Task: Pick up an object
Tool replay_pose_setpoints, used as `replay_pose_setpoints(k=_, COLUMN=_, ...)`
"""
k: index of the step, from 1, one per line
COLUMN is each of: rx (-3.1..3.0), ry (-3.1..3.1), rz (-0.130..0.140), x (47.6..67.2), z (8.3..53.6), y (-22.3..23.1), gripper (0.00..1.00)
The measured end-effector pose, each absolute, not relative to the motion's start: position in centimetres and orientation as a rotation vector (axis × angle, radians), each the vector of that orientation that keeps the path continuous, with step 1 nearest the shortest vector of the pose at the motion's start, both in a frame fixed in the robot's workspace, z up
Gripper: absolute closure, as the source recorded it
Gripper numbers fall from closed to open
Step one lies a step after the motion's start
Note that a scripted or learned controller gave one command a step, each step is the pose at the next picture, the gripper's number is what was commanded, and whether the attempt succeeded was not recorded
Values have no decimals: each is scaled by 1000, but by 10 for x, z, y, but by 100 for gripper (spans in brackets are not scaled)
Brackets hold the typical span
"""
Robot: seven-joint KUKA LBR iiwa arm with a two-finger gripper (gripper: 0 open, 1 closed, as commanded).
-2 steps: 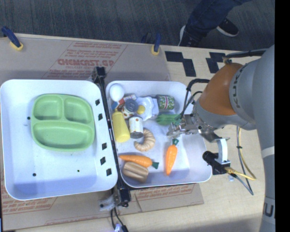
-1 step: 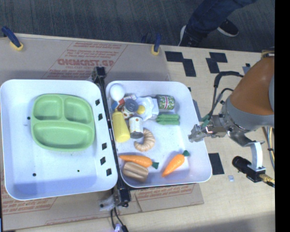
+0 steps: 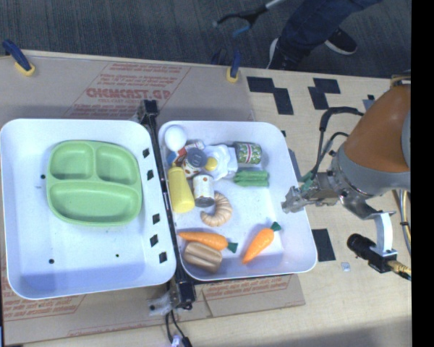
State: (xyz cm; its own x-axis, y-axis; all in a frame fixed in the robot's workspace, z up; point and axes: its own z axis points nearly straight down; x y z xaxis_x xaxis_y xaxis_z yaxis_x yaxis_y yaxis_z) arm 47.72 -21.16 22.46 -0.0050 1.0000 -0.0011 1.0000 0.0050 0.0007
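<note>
The right white bin (image 3: 293,244) holds several toy foods: a yellow bottle (image 3: 179,189), a croissant (image 3: 217,210), two carrots (image 3: 258,242) (image 3: 202,239), a bread roll (image 3: 202,256), a green pickle (image 3: 251,178), a green can (image 3: 248,153), a white egg (image 3: 174,136) and a small jar (image 3: 202,186). My gripper (image 3: 296,199) hangs over the bin's right rim, above and right of the nearer carrot. Nothing shows between its fingers.
The left white bin (image 3: 22,266) carries a green divided plate (image 3: 95,181). A black clip strip (image 3: 156,194) joins the two bins. The orange-banded arm (image 3: 380,132) fills the right side. Blue clamps (image 3: 18,56) hold the cardboard at the back. A person's legs stand beyond the bench.
</note>
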Motion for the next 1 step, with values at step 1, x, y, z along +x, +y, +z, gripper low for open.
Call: replay_pose_setpoints(k=1, rx=2212, ry=2225, rz=2, x=478, z=259, y=-212, gripper=100)
